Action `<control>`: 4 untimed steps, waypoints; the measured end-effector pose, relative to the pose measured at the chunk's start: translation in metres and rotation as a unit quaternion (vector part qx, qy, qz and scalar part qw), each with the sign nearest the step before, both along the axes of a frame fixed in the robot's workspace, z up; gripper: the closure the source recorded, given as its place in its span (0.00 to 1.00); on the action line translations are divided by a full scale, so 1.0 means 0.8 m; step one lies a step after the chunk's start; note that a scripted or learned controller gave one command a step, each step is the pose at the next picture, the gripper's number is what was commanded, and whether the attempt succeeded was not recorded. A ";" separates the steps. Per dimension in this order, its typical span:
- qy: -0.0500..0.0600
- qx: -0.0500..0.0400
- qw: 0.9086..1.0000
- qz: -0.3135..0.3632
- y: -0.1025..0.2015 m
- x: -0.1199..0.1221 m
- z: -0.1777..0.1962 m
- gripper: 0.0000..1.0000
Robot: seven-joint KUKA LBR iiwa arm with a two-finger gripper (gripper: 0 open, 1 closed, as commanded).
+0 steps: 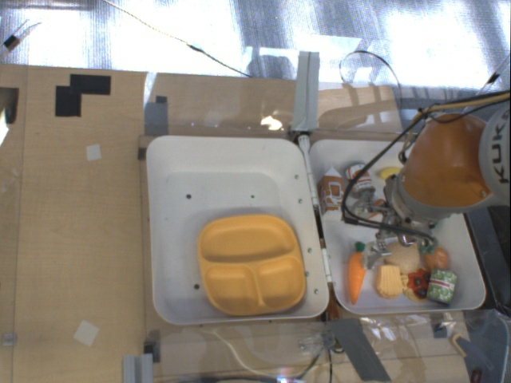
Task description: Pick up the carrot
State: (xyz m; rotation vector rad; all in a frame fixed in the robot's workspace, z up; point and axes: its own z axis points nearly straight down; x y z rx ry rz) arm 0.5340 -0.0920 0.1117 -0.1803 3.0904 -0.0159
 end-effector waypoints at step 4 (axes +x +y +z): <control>0.008 -0.002 0.995 0.103 -0.014 -0.038 -0.011 1.00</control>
